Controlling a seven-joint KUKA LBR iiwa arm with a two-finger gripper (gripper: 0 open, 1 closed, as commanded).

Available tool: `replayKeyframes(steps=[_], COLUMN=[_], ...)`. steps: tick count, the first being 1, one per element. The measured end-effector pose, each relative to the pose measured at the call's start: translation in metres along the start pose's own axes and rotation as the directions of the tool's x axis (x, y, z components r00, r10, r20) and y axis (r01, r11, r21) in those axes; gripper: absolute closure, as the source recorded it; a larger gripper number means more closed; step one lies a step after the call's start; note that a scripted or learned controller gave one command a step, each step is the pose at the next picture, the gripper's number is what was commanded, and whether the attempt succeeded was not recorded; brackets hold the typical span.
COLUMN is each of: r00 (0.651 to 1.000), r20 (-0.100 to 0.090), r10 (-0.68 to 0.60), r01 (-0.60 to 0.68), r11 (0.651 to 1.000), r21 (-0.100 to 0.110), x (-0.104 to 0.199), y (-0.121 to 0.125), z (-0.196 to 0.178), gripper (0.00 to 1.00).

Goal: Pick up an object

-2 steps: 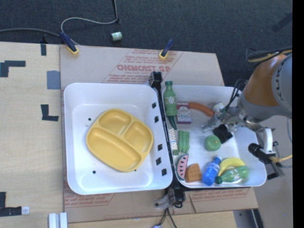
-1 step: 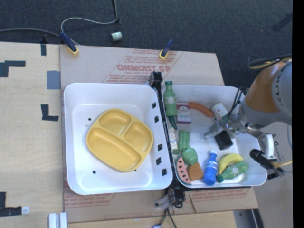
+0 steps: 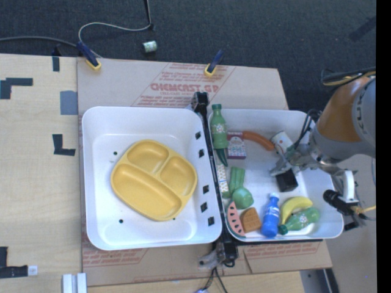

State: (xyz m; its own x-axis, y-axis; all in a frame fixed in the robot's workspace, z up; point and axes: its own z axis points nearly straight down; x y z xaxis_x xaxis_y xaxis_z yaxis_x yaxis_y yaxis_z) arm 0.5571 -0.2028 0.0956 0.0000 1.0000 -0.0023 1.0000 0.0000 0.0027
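The gripper (image 3: 286, 174) sits low in the right bin (image 3: 317, 122); whether it is open or grasping anything cannot be told. The bottle (image 3: 270, 216) and banana (image 3: 294, 206) lie just below it, the carrot (image 3: 259, 141) above.

The arm (image 3: 342, 124) is cut off by the picture edge at 3 o'clock. The gripper (image 3: 286, 174) is too small and dark to tell how its fingers stand. The label of the small pink box (image 3: 236, 146) is too blurred to read. A cable (image 3: 36, 39) leaves the picture at 9 o'clock.
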Motion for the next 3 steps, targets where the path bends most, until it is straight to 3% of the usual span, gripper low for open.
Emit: replayKeyframes(steps=[1,2,3], r00=[1.0,1.0,1.0], r20=[-0.002,-0.002,-0.003], r10=[-0.001,-0.002,-0.002], r01=[0.001,0.002,0.002], r11=[1.0,1.0,1.0], r21=[0.002,0.003,0.003], x=[0.043,0.092,0.133], y=[-0.073,-0.072,-0.072], z=[-0.114,-0.159,-0.171], gripper=[1.0,1.0,1.0])
